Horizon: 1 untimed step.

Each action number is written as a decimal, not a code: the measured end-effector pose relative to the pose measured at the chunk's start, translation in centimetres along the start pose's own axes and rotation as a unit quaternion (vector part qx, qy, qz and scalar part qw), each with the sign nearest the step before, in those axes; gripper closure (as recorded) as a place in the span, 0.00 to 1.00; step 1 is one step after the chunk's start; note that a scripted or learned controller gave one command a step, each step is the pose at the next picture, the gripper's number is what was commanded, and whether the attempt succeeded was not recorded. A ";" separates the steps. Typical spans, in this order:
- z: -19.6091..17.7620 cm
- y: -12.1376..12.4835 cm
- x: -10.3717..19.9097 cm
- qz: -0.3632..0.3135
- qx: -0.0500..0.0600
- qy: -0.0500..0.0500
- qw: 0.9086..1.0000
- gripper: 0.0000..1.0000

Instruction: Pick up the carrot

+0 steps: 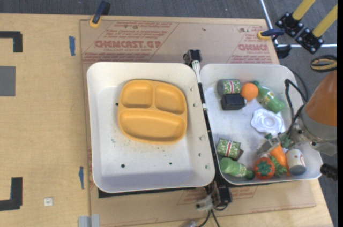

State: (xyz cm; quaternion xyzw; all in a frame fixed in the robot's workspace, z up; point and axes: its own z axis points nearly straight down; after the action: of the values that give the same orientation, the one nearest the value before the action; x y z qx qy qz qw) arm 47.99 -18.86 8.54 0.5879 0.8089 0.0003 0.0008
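I am reaching the gripper (273, 141) into the right bin (300, 81) from 3 o'clock, because the carrot (278, 156) is lying at that bin's 5 o'clock corner. The claw is hanging just above the carrot; how wide it stands I cannot tell. Cans, a black box (232, 101), an orange (249, 91) and a tomato (264, 167) are crowding this bin. The left bin (102, 167) is holding a yellow tray (153, 111).

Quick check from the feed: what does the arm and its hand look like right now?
The arm shows a broad orange band over a grey wrist section. A black cable loops beside it. The hand is small, of grey metal, with thin fingers.
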 end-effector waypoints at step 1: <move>-1.0 0.1 0.0 0.000 -0.001 0.000 1.000 1.00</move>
State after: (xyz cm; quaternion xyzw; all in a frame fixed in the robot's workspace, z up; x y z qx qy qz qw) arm 48.08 -18.79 9.55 0.5883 0.8087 0.0013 0.0012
